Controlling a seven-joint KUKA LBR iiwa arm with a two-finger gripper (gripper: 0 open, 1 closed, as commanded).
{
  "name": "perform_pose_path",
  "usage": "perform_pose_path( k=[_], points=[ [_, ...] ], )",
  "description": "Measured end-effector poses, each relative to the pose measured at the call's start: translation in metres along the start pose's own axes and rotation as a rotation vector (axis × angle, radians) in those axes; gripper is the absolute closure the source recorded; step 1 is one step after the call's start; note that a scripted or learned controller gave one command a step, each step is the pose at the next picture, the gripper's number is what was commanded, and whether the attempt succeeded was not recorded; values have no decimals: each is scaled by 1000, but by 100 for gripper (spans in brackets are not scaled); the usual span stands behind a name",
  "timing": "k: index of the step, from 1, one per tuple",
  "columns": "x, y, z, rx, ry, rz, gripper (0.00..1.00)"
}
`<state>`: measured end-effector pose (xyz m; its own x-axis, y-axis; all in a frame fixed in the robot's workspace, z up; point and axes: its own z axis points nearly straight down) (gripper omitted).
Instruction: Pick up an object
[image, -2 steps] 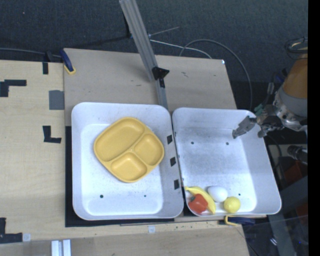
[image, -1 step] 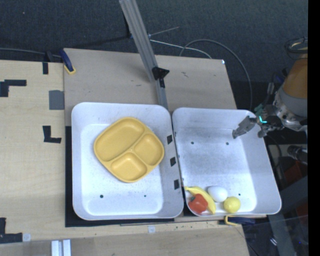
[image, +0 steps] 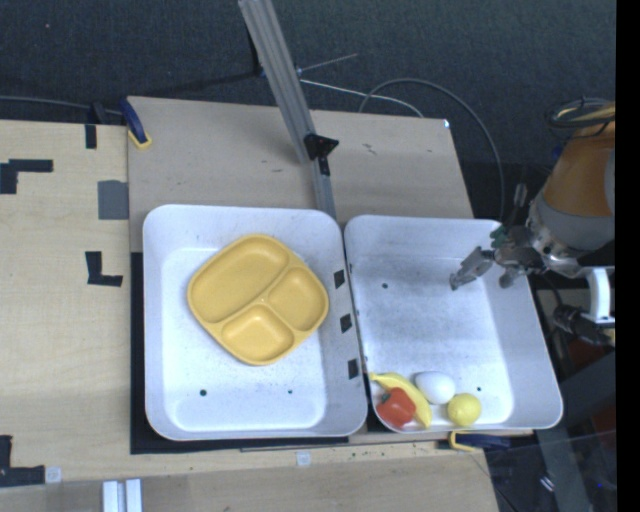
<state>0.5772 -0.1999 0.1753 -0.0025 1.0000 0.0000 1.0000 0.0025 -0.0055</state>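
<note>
A small cluster of toy foods lies in the near corner strip of the right bin (image: 520, 330): a white egg (image: 435, 385) in the middle, a yellow lemon-like ball (image: 463, 408) just to its right, a red tomato-like piece (image: 397, 406) to its left, and a yellow banana (image: 412, 392) curving between the red piece and the egg, touching both. All four rest on the bin floor against its near wall.

The gripper (image: 483, 268) hangs well apart from them, over the far right part of the same bin, close to its right rim. Its two grey fingers are spread with a clear gap between them, and nothing sits in that gap. One finger (image: 467, 271) slants down toward the middle of the bin. Behind it the arm's orange band (image: 582, 180) enters from the right.

The left bin (image: 160, 300) carries a yellow divided tray (image: 257, 297) with three compartments, lying flat and turned at an angle. Both bins sit side by side on the wooden surface (image: 60, 230), with a grey metal bar (image: 285, 80) slanting in from the far side toward the seam between them.
</note>
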Motion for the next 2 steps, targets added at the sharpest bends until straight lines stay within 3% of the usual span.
perform_pose_path(
  k=[1, 2],
  points=[
    [1, -2, 65, 3, 1, 1, 0],
    [2, -2, 87, -4, -2, 0, 0]
  ],
)
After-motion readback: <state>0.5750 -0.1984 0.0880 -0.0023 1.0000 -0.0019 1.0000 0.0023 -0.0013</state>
